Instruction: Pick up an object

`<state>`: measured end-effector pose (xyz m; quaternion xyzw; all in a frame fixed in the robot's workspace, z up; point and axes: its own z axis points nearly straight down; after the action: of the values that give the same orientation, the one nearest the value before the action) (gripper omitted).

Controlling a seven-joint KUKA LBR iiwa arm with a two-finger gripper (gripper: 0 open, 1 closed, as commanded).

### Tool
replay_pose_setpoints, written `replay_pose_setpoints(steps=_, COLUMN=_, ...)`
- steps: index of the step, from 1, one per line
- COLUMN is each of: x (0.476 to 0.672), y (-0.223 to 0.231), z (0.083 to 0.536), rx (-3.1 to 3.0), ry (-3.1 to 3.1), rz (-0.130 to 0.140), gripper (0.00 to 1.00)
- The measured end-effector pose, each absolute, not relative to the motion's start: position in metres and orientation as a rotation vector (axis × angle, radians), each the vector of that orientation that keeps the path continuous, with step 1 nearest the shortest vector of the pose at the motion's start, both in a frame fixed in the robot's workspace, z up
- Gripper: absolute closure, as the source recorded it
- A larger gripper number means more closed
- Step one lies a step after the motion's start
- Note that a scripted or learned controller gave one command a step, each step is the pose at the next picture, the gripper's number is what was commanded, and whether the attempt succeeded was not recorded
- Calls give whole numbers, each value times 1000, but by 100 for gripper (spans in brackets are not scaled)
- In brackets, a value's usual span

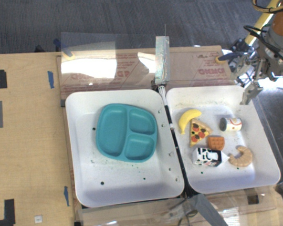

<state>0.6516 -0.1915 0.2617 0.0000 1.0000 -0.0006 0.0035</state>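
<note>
Nearest edge of the right bin (pixel 272 176): toy croissant (pixel 241 156), tan, ridged, curved, hard-looking, long axis roughly left-right. Just left of it, almost touching: small black-and-white block (pixel 207 156), cow-like print, boxy, probably soft or foam. Just behind that: orange-brown chunk (pixel 216 142), squarish, matte, near touching the block. Farther back and left: pizza slice (pixel 198 132), flat wedge, red and yellow topping, tip towards the near left. Right of it, apart: small white cup-like piece (pixel 231 124) on its side, red marking, dark end facing left, rounded and likely to roll. Farthest of the group: banana (pixel 188 119), yellow, smooth, arched, close to the divider between the bins. Left bin (pixel 84 185): teal divided plate (pixel 126 132), three compartments, glossy plastic, lying flat, well apart from the arm. At the far right corner of the right bin: gripper (pixel 249 91), hanging over the rim, above the bin floor, nothing seen in it; open or closed, cannot tell. Key relation: all six toys lying near-left of the gripper, white cup-like piece closest, then the orange-brown chunk and croissant; banana and pizza slice farther across. Judged: pick not yet begun; short reach down and towards the camera needed; round cup-like piece a slip risk, the chunk an easier shape.
</note>
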Motion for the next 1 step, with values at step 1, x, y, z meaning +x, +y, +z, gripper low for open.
replay_pose_setpoints(steps=1, x=668, y=-157, z=217, rx=695, ry=3061, rz=2, gripper=0)
